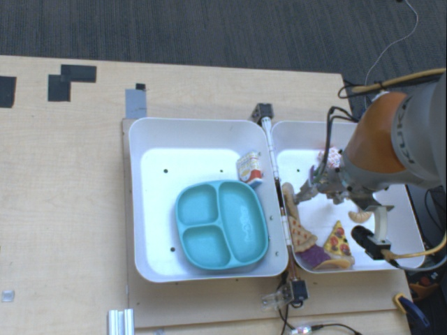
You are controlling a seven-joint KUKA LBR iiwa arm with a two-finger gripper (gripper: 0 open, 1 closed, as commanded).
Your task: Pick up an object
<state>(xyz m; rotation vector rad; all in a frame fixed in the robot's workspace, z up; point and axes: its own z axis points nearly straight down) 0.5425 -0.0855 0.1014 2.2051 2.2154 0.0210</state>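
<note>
My gripper (312, 187) hangs low over the middle of the right bin (297, 160), beneath the grey arm with its orange band (374, 142). Just below it lie a long tan toy piece (299, 229), a pizza slice (339, 243) and a purple item (316, 257). A small tan ring-like piece (360, 216) peeks out under the wrist. A pink and white object (332, 159) sits beside the wrist near the bin's back. Nothing shows plainly in the gripper's grasp.
The left bin (150, 187) bears a teal divided plate (223, 223) and a small white and red carton (249, 167) near its right wall. A ridge (274, 166) separates the bins. Cables run along the right side.
</note>
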